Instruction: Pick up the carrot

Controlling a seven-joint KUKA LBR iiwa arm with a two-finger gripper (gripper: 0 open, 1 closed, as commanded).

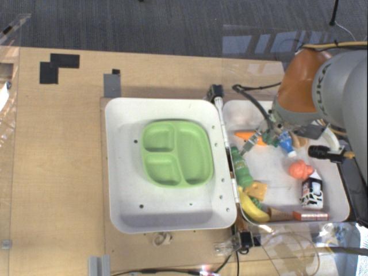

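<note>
The carrot (247,135) is a small orange piece lying in the upper left part of the right bin (339,211). My gripper (255,142) comes down from the right and sits right over the carrot's right end, hiding part of it. The view does not tell me whether the carrot is held. The grey arm with its orange band (299,85) fills the bin's upper right.
A green bottle (240,168), a banana (253,209) and a yellow wedge (257,190) line the right bin's left wall. A blue-white bottle (286,144), a coral toy (300,169) and a cow-print carton (311,193) lie to the right. The left bin (123,211) holds a green divided plate (175,154).
</note>
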